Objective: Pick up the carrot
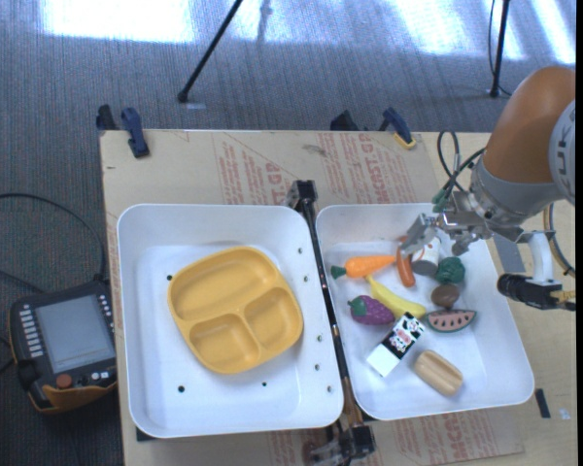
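We log colours relative to the yellow tray [235, 309]. Right of it: orange carrot [369, 265] with green top, purple grapes [371, 310], yellow banana [396, 297], red watermelon slice [451, 319], white carton [396, 344] with black-and-red print, tan bun [437, 372]. Both bins [141, 260] are white.

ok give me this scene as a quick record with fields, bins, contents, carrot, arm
left bin: holds a yellow divided plate
right bin: holds the toy foods
carrot: orange, lying near the right bin's upper left, green end toward the divider
beside carrot: hot dog on its right, banana below
other foods: purple grapes, watermelon slice, milk carton, bread roll, green vegetable
hand: over the right bin's upper part, right of the carrot
carrot status: in the bin, not held
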Controlling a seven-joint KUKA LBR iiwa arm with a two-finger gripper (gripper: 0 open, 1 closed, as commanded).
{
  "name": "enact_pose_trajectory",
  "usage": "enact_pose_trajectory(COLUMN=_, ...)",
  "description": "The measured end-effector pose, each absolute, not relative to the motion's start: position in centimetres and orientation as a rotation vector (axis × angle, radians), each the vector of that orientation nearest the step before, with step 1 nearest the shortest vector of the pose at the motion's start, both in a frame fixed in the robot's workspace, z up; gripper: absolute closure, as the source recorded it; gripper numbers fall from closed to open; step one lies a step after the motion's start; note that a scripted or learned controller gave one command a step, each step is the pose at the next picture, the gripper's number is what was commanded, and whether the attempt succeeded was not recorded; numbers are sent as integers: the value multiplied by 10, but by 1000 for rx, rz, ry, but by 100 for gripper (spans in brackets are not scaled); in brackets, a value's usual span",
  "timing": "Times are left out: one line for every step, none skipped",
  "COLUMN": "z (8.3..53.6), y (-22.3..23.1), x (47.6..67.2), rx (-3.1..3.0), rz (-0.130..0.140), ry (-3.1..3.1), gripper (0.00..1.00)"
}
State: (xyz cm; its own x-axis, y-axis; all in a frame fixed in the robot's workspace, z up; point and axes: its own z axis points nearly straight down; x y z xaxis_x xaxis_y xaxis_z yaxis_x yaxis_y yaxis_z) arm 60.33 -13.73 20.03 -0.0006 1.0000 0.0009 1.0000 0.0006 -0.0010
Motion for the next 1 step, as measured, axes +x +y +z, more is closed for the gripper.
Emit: enact_pose_trajectory(z=126, y=-94, x=597, rx=-2383, rz=8, ry=-2030, gripper=0)
